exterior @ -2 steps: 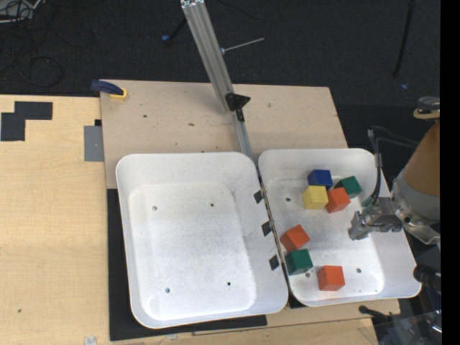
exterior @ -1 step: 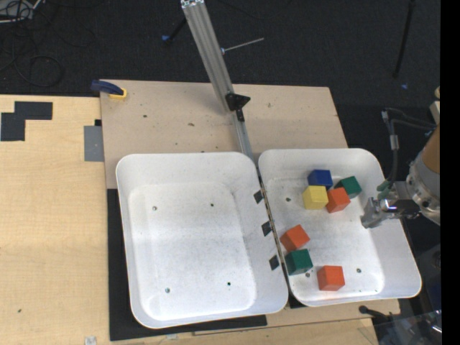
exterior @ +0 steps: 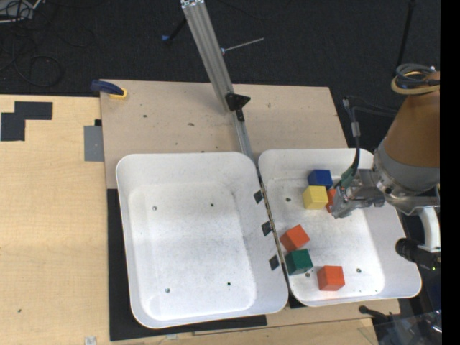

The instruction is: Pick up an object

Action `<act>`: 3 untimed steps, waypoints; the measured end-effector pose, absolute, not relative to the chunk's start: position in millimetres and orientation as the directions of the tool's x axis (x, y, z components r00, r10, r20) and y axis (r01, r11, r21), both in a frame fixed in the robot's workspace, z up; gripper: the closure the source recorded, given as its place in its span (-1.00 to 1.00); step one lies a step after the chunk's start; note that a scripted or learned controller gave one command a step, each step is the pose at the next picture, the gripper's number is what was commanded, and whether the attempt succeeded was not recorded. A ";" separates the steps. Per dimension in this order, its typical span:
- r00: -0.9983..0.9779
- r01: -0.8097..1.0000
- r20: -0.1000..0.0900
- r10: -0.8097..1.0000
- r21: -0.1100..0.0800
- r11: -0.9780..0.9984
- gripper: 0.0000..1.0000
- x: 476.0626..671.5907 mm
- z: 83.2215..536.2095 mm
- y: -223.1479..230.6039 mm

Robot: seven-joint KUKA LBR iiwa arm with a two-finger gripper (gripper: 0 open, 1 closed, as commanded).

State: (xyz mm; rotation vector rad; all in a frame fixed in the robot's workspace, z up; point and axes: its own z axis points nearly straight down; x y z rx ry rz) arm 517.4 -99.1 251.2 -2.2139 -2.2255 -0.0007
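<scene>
Gripper (exterior: 339,205) sits low in your right bin (exterior: 402,290), just beside the yellow cube (exterior: 315,197); finger opening and hold can't be told.

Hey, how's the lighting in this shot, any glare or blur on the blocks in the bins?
Camera view: even light, white bins bright with no harsh glare; blocks sharp, like the yellow block; gripper slightly soft, its fingers hard to make out; floor behind the bench dark.
</scene>
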 end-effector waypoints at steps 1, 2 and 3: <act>-0.004 1.000 0.002 1.000 -0.002 0.004 1.00 531.7 255.2 -52.8; -0.005 1.000 0.002 1.000 -0.002 0.005 1.00 560.2 248.9 -2.1; -0.004 1.000 0.001 1.000 -0.005 0.004 1.00 568.5 233.4 46.2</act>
